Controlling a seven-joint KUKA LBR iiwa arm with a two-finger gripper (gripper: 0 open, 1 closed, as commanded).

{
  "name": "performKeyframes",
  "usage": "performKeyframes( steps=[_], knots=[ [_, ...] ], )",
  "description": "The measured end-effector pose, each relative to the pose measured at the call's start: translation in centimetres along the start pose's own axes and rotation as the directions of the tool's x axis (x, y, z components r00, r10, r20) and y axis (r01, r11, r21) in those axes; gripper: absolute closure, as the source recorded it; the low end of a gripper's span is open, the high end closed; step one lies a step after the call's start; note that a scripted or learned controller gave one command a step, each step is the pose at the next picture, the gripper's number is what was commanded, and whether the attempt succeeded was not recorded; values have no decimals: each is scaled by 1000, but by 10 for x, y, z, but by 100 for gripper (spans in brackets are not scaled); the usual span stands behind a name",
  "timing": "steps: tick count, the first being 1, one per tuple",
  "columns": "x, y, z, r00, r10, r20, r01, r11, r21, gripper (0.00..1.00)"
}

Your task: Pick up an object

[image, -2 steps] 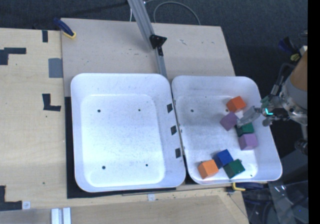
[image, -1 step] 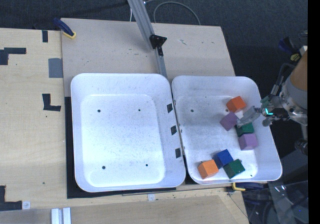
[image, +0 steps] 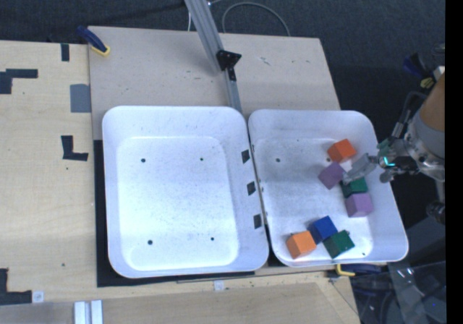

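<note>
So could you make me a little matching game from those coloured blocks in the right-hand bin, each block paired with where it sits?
Things:
1. blue block
2. upper orange block
3. lower orange block
4. gripper

Places:
A. nearest the bin's front-left corner
B. highest in the view, near the right bin's far side
C. between the lower orange block and a dark green block
D. reaching in over the right rim, among the upper blocks

Pairs: 1-C, 2-B, 3-A, 4-D
</note>
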State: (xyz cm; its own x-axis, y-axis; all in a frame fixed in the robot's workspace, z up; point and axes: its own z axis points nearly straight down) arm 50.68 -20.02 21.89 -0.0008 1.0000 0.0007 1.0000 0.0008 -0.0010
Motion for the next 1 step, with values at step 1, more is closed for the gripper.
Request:
performKeyframes(
  steps=[1],
  knots=[
    [0,0,0,1000,0,0,0,1000,0,0]
  ],
)
